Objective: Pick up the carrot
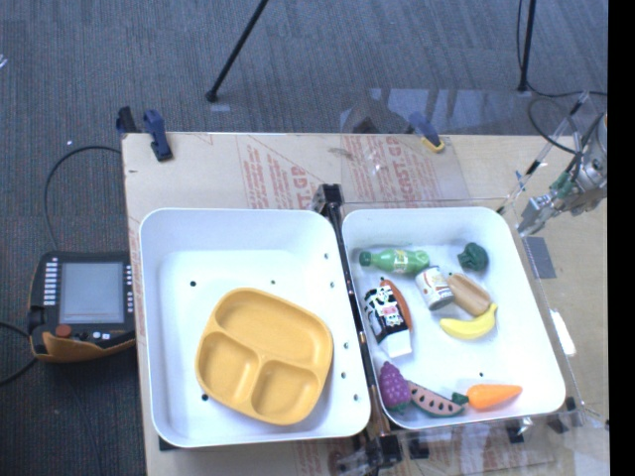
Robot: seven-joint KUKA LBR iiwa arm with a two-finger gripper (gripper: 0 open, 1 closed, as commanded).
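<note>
The carrot (493,396) is orange with a small green top. It lies flat in the right bin (526,266), at the front right corner, with its tip pointing right. A watermelon slice (434,402) sits just to its left. My gripper (552,202) hangs at the far right of the camera view, above the bench just outside the right bin's back right corner. It is well away from the carrot, and nothing is visibly held in it.
The right bin also holds purple grapes (394,385), a banana (468,324), a bread roll (469,292), a can (433,288), a milk carton (387,315), a green bottle (395,260) and broccoli (473,257). A yellow divided plate (263,355) lies in the left bin (169,266).
</note>
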